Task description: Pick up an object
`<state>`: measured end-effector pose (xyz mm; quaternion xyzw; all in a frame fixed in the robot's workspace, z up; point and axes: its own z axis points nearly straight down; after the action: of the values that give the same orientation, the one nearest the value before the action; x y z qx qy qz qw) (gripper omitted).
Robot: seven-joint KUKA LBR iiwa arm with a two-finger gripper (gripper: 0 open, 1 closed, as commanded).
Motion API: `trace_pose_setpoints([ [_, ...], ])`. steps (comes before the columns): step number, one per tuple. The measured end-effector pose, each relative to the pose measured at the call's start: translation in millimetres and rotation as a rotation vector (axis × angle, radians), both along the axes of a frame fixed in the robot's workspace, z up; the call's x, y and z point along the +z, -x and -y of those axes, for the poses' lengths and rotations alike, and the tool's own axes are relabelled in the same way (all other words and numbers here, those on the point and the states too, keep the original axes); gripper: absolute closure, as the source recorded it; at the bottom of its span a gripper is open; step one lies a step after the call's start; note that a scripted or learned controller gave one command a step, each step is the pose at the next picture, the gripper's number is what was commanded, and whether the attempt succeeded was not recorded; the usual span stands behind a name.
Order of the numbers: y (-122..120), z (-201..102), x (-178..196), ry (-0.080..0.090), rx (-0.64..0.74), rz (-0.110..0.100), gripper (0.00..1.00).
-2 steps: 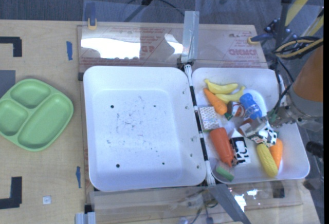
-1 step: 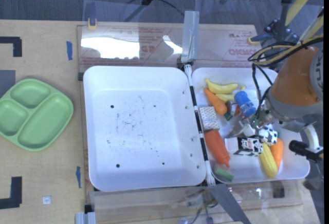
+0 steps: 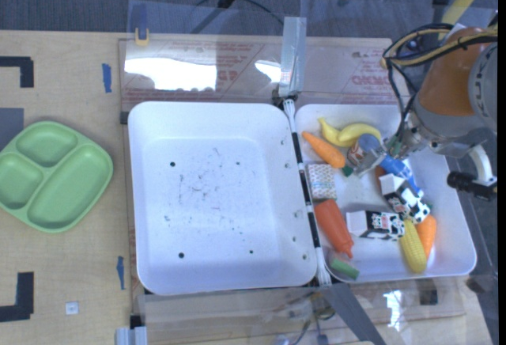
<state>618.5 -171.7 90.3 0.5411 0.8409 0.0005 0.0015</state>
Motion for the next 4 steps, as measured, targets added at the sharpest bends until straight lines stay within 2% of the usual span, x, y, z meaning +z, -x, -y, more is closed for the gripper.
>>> trace_pose_setpoints([
  [1, 13.9, 19.0, -4.3, -0.001, 0.017, -0.001, 0.00],
  [2, 61.8, 42.7, -1.7, -0.012, -0.088, 0.003, 0.00],
  [3, 61.3, 45.6, 8.1, -0.004, -0.089, 0.008, 1.00],
  [4, -15.1, 52.6, 78.8, 0.000, -0.393, -0.027, 1.00],
])
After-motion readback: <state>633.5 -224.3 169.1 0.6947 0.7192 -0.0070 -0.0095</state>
